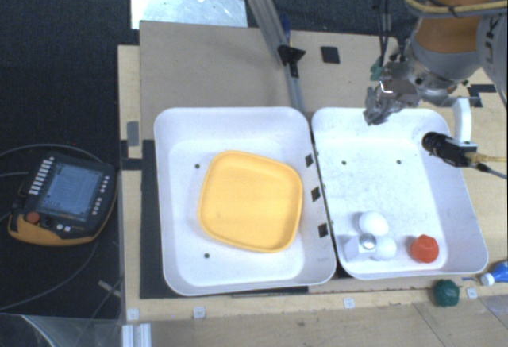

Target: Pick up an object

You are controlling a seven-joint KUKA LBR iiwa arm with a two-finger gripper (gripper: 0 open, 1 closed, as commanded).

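Gripper (379, 113) is seen over the far rim of the right bin (397, 179), at about 12 o'clock of it; whether it is open or closed cannot be told. Nothing is seen held. Red object (425, 248) and white objects (373, 234) are found at 6 o'clock of that bin. Yellow plate (250, 201) is centred in the left bin (178, 179). No writing can be read. Bins rest on a tan board (214, 67); a handheld controller (63, 198) lies on dark carpet at 9 o'clock.

the gripper (379, 112) hangs over the right bin's (444, 202) far edge; a yellow plate (250, 201) lies in the left bin (178, 179).
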